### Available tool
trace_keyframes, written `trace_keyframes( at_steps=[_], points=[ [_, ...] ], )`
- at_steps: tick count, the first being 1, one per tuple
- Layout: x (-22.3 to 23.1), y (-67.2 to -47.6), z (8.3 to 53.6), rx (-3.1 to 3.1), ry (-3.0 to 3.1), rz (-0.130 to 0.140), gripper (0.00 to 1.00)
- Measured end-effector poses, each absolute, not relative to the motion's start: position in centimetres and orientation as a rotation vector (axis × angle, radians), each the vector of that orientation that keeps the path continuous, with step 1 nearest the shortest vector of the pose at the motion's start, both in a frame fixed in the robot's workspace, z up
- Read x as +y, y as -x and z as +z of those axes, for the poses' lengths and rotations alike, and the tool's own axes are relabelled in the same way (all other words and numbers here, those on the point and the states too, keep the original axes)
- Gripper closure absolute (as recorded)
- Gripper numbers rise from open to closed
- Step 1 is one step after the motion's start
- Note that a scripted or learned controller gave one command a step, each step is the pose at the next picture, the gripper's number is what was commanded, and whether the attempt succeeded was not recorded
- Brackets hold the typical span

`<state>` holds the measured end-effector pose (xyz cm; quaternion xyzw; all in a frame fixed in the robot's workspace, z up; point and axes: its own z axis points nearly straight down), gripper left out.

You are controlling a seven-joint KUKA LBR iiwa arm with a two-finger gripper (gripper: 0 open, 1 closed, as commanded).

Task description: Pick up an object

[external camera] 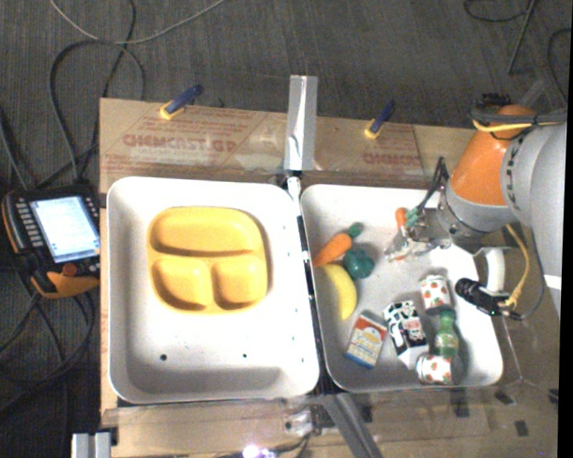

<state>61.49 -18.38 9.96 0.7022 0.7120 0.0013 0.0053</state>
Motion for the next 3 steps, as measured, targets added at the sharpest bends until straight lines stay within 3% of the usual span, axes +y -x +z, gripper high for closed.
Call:
trace_keyframes(
  at_steps=[1, 2, 3],
  points=[
    [-14.9, -65.6, 17.2, 2.250, -2.191, -0.003, 1.00],
    [-18.5, -66.8, 21.4, 2.194, -2.246, -0.004, 1.00],
    [-21.6, -66.8, 25.7, 2.235, -2.204, -0.007, 1.00]
  ],
)
